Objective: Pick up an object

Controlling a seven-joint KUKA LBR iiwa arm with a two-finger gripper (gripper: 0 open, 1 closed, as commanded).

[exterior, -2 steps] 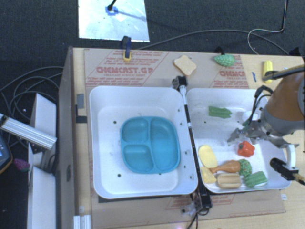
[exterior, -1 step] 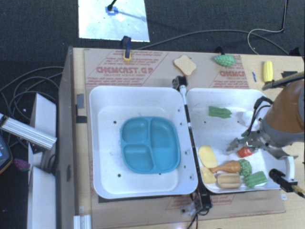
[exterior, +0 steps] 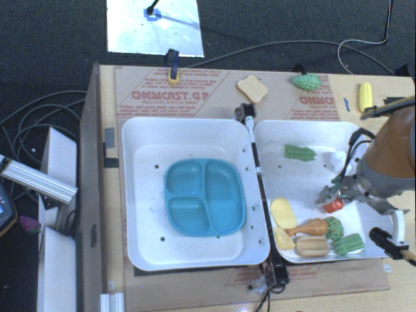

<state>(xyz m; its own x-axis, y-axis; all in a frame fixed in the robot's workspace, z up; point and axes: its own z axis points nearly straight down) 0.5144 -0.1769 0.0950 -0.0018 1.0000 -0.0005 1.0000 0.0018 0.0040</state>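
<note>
The right bin (exterior: 305,126) holds several toy foods. A small red piece (exterior: 334,206) lies near its right side, and my gripper (exterior: 330,196) is down in the bin right over it, touching or nearly touching its top. A green vegetable (exterior: 299,153) lies toward the back. Along the front lie a pale yellow piece (exterior: 283,212), a drumstick (exterior: 309,227), a hot dog (exterior: 311,246), a broccoli floret (exterior: 333,227) and another green piece (exterior: 350,243). The wrist hides part of the bin's right side.
The left bin (exterior: 143,174) holds a blue divided plate (exterior: 205,197). Behind the bins, on the bench, lie a bread slice (exterior: 252,88), a green knobbly toy (exterior: 306,81) and a yellow corn cob (exterior: 366,97). A cable runs along the wall between the bins.
</note>
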